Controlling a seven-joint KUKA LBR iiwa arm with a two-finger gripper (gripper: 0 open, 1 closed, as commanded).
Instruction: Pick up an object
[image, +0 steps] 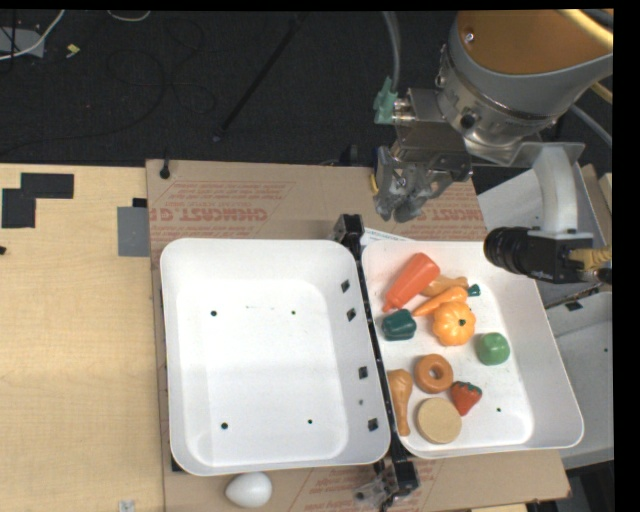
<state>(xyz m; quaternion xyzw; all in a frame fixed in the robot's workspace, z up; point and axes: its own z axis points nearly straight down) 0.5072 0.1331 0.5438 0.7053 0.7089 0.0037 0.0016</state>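
Seen from above: pincer (402, 205) hanging past the far rim of the right bin (545, 400), grip state impossible to tell, nothing visibly held. Carrot (411, 279) nearest, just below in the bin's far corner, long axis slanting away-right.

arm (520, 70): grey shell, orange band | wrist: bare metal block, green connector | jaws: grey metal
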